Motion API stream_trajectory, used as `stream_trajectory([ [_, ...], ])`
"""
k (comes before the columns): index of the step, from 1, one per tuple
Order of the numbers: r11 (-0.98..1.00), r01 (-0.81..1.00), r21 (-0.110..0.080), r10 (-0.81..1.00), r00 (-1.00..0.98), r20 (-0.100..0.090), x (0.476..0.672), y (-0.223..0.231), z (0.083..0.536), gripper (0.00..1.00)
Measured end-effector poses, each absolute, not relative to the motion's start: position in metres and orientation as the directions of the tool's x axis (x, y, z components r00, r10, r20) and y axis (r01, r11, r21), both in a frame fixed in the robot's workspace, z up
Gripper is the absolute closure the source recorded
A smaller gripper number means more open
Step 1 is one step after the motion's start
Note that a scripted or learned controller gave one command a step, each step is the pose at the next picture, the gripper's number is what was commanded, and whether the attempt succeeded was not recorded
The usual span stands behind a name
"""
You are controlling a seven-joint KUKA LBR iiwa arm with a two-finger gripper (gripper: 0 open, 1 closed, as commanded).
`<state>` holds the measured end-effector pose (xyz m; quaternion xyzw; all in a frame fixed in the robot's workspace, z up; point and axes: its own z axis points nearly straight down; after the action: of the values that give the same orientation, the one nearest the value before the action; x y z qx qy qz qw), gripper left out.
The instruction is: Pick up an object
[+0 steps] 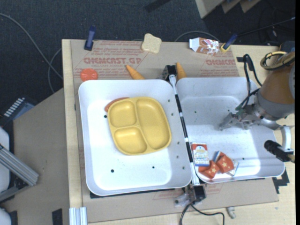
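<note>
My gripper [236,122] hangs low over the middle of the right bin [211,93], open, with only bare white floor between its fingers. The grey arm with its orange band [277,84] comes in from the right. A small white, blue and red carton [200,154] lies at the bin's near left, well below the gripper. Beside it, red pieces [221,165] rest on a clear wrapper in the near corner. In the left bin [93,139] a yellow divided plate [138,125] lies over a reddish flat item [112,103].
Behind the bins, on the cardboard, lie a bread-shaped toy [151,42], an orange carrot piece [134,72], a red disc [88,74], a blue clip [89,38] and a crumpled wrapper [205,45]. A black divider [180,118] separates the bins. Cables trail near the arm.
</note>
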<state>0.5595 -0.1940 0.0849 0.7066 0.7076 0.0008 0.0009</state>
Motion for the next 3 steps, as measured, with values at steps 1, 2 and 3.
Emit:
stream_trajectory([
  [1,0.006,1.000,-0.006,1.000,-0.005,0.015,0.666,-0.216,0.085,0.00],
  [2,0.000,1.000,-0.001,1.000,0.000,0.000,0.589,-0.198,0.085,0.00],
  [3,-0.002,1.000,-0.002,1.000,0.002,0.000,0.500,-0.213,0.084,0.00],
])
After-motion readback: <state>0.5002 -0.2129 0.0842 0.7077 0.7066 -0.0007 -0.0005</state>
